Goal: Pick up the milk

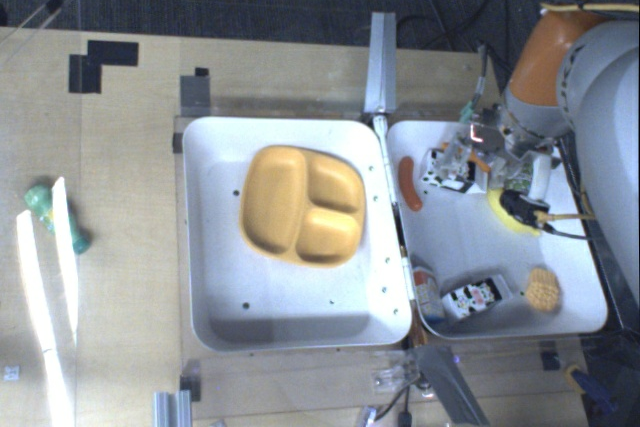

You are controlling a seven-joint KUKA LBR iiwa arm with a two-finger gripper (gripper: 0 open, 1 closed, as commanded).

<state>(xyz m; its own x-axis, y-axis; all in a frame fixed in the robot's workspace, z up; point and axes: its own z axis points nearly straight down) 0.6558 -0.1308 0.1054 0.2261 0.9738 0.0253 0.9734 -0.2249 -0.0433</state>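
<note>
Left bin (200,315): yellow tray (302,205). Right bin (590,310): sausage (408,185), cracker (542,288), two milk cartons (476,296) (447,171). Gripper (478,155), state indiscernible, lowered at far edge.

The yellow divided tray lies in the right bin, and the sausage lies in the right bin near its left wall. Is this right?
Not quite. The camera view shows the yellow divided tray in the left bin, not the right one. The sausage does lie in the right bin near its left wall.
</note>
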